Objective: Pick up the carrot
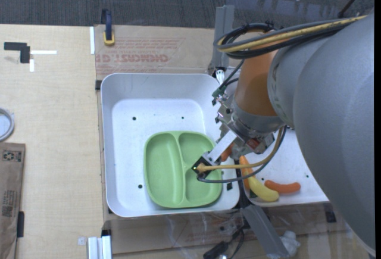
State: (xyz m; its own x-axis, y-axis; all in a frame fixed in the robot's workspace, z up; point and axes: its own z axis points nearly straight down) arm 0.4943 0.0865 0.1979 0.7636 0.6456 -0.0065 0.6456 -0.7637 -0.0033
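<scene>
The carrot (284, 187), a short orange-red piece, lies flat near the front edge of the right bin (300, 164). A yellow banana (262, 191) lies just to its left, its end touching or nearly touching the carrot. My gripper (237, 155) hangs low over the wall between the two bins, left of and a little behind the carrot, above the banana's upper end. The grey arm and its orange band (256, 88) hide most of the right bin.
The left bin (119, 133) holds a green two-compartment plate (178, 168) at its front right, close under the gripper. Cardboard and a roll of tape (5, 125) lie on the bench to the left.
</scene>
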